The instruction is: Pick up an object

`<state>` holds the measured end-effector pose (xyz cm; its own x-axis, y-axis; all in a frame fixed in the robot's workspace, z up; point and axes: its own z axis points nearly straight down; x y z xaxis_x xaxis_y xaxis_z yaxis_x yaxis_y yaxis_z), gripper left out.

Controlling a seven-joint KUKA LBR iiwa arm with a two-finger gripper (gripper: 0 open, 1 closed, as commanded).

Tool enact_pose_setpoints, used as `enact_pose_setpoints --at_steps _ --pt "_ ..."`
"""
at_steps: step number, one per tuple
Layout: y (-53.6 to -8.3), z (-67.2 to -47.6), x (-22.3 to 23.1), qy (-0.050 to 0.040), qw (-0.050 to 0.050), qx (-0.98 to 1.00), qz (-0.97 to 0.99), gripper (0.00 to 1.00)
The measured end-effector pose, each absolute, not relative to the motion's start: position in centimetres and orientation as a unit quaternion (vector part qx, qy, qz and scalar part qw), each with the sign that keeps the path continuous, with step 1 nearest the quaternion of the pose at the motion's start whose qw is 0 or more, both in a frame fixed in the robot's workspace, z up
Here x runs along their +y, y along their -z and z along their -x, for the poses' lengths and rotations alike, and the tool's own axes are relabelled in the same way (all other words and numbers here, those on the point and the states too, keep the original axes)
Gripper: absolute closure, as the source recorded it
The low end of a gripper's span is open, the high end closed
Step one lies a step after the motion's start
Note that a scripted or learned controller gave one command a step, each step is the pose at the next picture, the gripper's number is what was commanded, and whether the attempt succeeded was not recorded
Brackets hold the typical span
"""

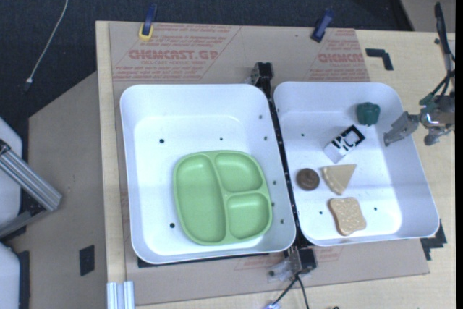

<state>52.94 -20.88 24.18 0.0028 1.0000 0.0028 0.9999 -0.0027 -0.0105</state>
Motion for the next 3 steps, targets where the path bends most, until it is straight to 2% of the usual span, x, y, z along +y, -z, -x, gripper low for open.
enact_pose_setpoints --at_steps 1,2,3 --pt "-24.7 -53.2 -20.8 -0.0001 0.0 -0.707 0.707 0.0" --pt "-20.2 -52.4 -20.9 -0.0012 0.003 -0.707 0.707 0.0" --pt "-16.1 -52.4 -20.8 -0.0004 0.001 -0.707 0.707 0.0"
